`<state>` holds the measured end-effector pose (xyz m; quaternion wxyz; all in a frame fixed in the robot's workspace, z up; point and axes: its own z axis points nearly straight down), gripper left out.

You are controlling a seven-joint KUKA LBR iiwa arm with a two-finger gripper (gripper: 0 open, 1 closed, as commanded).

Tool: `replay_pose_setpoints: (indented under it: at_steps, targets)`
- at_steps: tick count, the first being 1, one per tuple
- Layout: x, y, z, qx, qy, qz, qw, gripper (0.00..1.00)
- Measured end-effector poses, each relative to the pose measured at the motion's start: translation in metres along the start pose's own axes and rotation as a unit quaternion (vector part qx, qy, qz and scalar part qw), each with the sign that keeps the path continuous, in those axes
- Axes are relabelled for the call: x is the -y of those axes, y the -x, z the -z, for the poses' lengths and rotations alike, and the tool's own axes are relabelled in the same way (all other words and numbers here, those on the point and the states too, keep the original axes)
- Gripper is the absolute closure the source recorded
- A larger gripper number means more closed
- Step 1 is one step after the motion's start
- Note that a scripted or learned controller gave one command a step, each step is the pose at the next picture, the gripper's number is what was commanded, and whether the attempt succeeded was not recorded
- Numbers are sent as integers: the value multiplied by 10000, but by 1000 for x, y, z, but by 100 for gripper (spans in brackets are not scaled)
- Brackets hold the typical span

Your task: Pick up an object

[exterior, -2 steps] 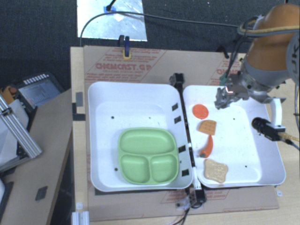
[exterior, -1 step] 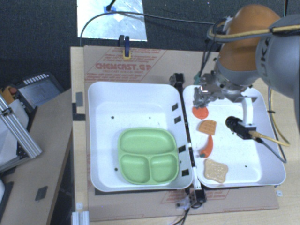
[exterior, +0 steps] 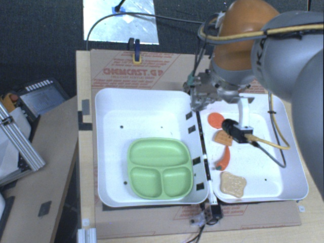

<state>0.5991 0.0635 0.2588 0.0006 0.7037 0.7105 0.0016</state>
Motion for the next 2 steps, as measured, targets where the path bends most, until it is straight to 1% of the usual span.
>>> replay_pose_setpoints:
  at_steps: [1,2]
  targets:
    - [-15,-36,-24,2,-10,-7,10000,100]
    - [-15,-34,-22,6,-7,-20,10000,0]
